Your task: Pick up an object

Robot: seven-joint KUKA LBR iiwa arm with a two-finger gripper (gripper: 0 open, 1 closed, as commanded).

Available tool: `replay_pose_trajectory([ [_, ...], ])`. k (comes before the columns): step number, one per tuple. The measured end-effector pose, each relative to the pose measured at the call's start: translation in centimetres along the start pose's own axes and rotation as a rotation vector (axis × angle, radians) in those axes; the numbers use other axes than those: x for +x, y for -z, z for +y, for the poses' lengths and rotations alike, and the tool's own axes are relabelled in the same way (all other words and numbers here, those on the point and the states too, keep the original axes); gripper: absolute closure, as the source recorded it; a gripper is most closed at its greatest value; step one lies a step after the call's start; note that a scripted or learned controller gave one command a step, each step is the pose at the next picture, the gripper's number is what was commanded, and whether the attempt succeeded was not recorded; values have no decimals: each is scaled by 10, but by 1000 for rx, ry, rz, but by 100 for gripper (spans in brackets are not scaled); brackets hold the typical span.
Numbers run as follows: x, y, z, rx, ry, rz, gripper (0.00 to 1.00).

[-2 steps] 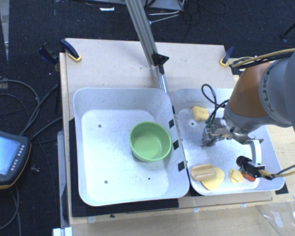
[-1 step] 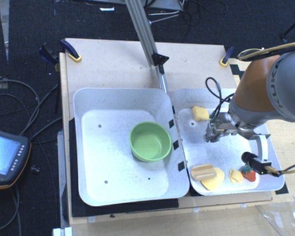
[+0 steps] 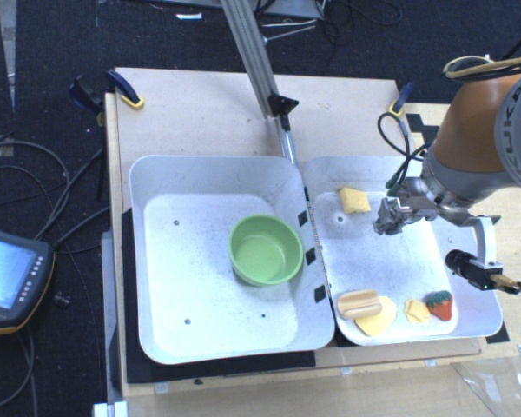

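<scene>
My gripper (image 3: 387, 221) hangs over the middle of the right bin (image 3: 391, 259), pointing down and to the left. A yellow cheese-like block (image 3: 354, 201) lies just to its upper left, near the bin's far side. Along the near side of the same bin lie a hot dog bun (image 3: 359, 302), a pale yellow piece (image 3: 378, 318) touching it, a small yellow piece (image 3: 417, 311) and a red strawberry (image 3: 440, 305). A green bowl (image 3: 265, 249) stands in the left bin (image 3: 182, 276). Nothing shows between the gripper's fingers.
A slanted metal pole (image 3: 256, 55) rises from the bench behind the seam between the bins. Black clips (image 3: 311, 254) sit along that seam. Blue clamps (image 3: 122, 87) hold the bench's back corners. The arm's grey body with its orange band (image 3: 478, 133) fills the right side.
</scene>
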State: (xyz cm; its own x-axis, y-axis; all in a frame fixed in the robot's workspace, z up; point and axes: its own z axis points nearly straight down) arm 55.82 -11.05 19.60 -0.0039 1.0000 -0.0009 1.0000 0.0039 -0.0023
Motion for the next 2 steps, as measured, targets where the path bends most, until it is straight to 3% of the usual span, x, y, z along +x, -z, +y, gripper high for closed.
replay_pose_trajectory([
  [1, 2, 4, 0, 5, 0, 1, 100],
  [2, 50, -2, 13, 6, 3, 1, 100],
])
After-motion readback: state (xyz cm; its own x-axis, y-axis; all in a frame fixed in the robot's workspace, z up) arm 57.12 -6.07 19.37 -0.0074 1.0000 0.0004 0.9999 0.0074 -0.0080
